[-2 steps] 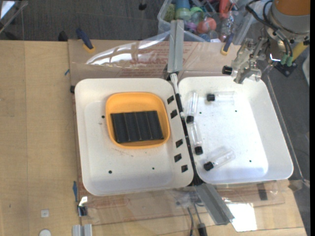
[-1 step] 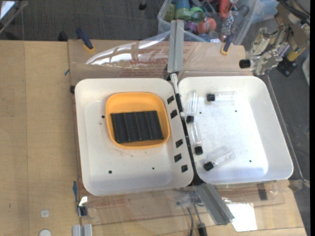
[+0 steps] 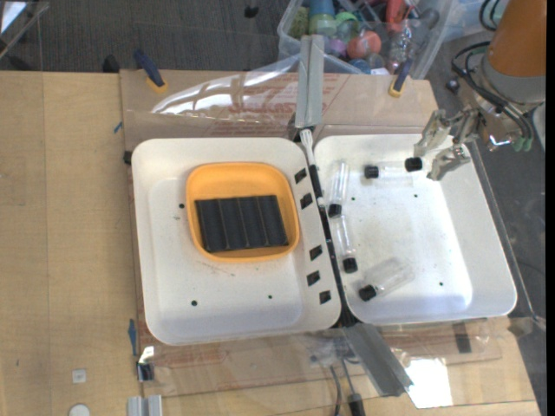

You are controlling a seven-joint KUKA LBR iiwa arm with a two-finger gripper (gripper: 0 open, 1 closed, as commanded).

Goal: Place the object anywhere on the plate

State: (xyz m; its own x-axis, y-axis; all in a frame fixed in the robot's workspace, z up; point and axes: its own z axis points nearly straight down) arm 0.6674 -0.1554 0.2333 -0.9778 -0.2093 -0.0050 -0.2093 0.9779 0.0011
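The gripper hangs over the far right corner of the right bin, its two fingers spread apart. A small dark piece sits between the fingertips; whether it is gripped is unclear. Clear vials with black caps lie in this bin: one near the front, others along the left wall, leaving open floor at the centre. The orange plate in the left bin carries a black ridged block.
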